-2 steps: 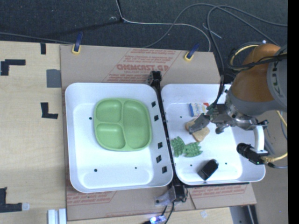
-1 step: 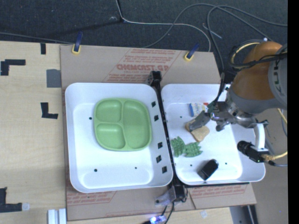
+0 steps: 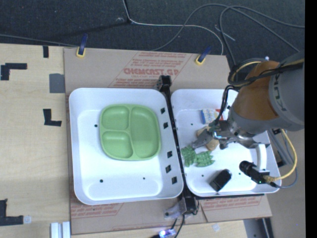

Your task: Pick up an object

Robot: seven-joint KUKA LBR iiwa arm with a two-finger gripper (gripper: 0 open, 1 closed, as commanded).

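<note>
A slanted view from above shows a surface (image 3: pixel 29 148) of pale wood, covered at its centre by a sheet of brown cardboard (image 3: pixel 148 66) with red printing. Two shallow white bins sit side by side on the cardboard.

The left bin (image 3: pixel 84 182), at the centre of the frame, holds a light green plate (image 3: pixel 130 132) divided into three compartments, lying flat in the bin's upper half.

The right bin (image 3: pixel 198 185) holds several small things. A crinkled green object (image 3: pixel 197 157) lies near the bin's left wall, just below the middle. A black block (image 3: pixel 220 180) lies lower right of it, near the bottom rim. A small blue and white item (image 3: pixel 208 115) lies in the upper part of the bin.

The grey arm with its orange band (image 3: pixel 255 95) reaches in from the right edge of the frame. Its tool (image 3: pixel 207 139) sits low over the middle of the right bin, just above the green object and close to a small tan piece (image 3: pixel 212 145). Whether the tool is released or clenched cannot be told from here.

Black cables (image 3: pixel 198 14) trail across dark carpet along the top of the frame.
</note>
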